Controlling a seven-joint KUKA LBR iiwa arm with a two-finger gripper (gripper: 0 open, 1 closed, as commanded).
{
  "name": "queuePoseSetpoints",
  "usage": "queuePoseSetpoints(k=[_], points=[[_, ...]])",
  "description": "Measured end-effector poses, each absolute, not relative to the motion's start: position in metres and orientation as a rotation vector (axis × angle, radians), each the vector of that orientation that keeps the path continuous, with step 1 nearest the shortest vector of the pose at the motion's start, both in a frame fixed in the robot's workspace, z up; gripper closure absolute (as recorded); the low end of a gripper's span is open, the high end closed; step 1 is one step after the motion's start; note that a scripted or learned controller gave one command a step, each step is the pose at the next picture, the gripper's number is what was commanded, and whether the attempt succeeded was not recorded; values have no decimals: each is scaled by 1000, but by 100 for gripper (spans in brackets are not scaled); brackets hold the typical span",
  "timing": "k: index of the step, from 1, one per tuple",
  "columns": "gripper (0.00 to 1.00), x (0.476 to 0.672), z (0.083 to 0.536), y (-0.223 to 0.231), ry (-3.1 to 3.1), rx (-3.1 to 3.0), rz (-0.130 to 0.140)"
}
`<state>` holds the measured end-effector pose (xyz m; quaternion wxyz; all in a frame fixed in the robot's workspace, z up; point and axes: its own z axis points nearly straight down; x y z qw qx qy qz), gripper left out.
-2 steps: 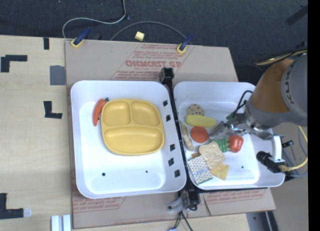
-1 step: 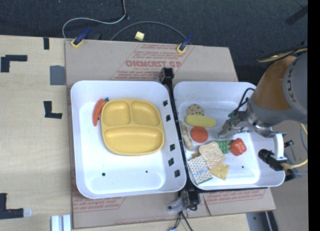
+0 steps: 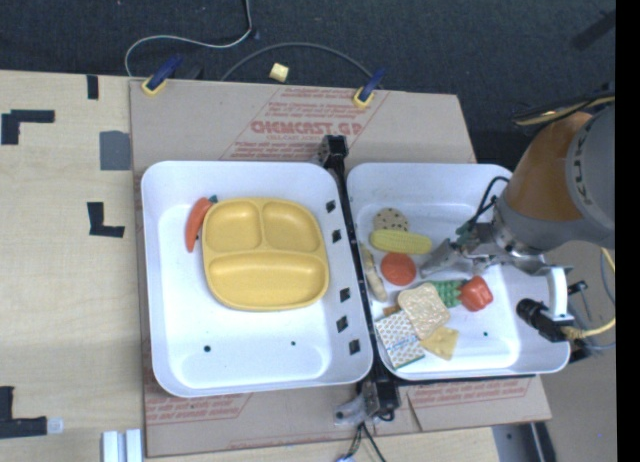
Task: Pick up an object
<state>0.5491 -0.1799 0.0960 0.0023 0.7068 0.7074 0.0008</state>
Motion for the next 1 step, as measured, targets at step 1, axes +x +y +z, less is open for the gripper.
queuePoseSetpoints(k=[1], points=[[0,522,86,-214,2218,2220,3]])
